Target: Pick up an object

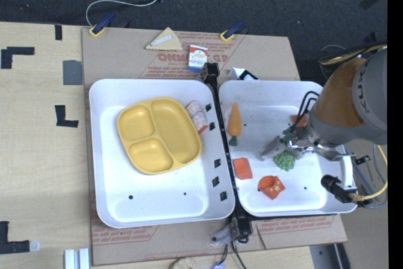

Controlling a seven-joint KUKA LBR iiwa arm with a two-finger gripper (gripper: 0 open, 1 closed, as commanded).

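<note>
So the arm (352,97) comes in from 3 o'clock and the end effector (277,147) is low over the right bin (252,94), fingers pointing toward 8 o'clock. Honestly can't tell how far open it is, the fingers are just a dark blur, and I can't see anything between them.

Stuff in the right bin: a carrot (234,120) at about 10 o'clock near the divider, upright-ish along the bin's length. A green broccoli-looking thing (285,160) sits just beside the end effector, at its 5 o'clock, maybe touching, hard to say. An orange-red block (242,167) at 7 o'clock, and a red strawberry-ish piece (271,186) at 6 o'clock near the front wall. Something reddish (301,118) peeks out behind the wrist, too hidden to name.

Left bin (104,198) has a yellow tray (158,134) with three compartments, and a small pinkish wrapped item (198,114) touching its 2 o'clock edge.

On the bench (38,167) behind the bins: a wedge (165,40) and a little carton (198,58).
</note>
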